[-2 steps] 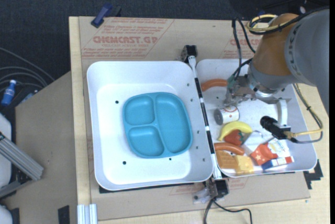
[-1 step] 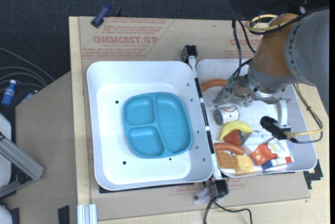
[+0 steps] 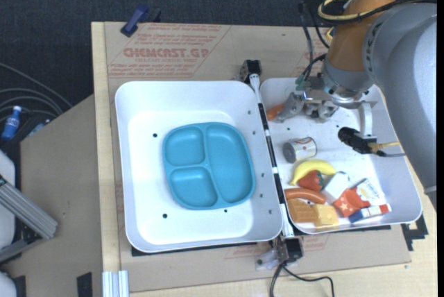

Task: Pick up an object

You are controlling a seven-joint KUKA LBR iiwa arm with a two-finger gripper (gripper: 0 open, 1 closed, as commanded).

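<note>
Camera view, arm: the grey arm reaches in from the right, and its orange band sits over the far end of the right bin.
Camera view, gripper: the gripper hangs low in the far left part of the right bin. Nothing is visibly held in it.
Gripper state: it cannot be told from this angle whether it is open or closed, because the wrist hardware hides that.
Likely target: the orange piece lies just beside the gripper on the view's left, close against the bin's left wall.
Target's axis: the orange piece looks elongated. Its long axis runs roughly across the view and rises slightly toward the gripper, but it is too small to tell one end from the other.
Other objects, right bin: a small metal cylinder lies on its side nearer the camera. Past it, a banana, a sausage and a red and white carton are crowded at the near end.
Left bin: the left bin holds a blue divided plate, well apart from the gripper.
Step in hand: judged as the approach, with the grasp not yet made.
Next move calls for: a short shift toward the bin wall to centre over the orange piece, with the closing direction set across its long axis. The wall leaves little room on that side.
</note>
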